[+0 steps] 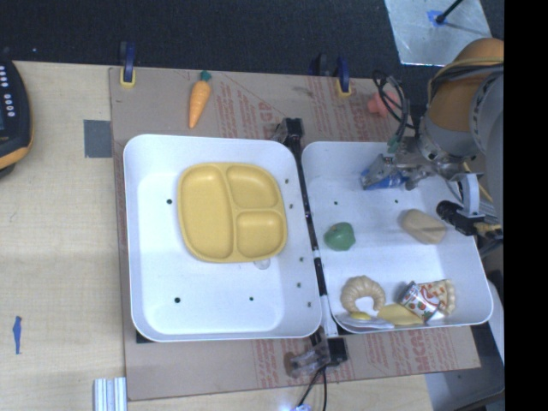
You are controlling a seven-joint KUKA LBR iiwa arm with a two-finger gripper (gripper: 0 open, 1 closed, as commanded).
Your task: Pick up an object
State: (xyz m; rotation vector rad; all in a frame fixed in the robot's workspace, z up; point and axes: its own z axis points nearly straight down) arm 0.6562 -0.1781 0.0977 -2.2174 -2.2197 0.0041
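1 gripper [385,175] near right bin's far edge, grip state unclear, green ball [340,236] well apart

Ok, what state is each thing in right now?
Yellow divided plate: flat in the left bin.
Green ball: loose in the right bin.
Croissant: at that bin's near edge.
Toy carrot: outside the bins.
Gripper: low over the right bin's far side.

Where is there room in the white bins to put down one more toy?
Best spot: the left bin's bare floor around the yellow tray, mostly along its near edge. In the right bin, there's an open patch between the green ball and the tan lump. The near corner is crowded: croissant, banana, snack packet. The pincer takes up the far end.
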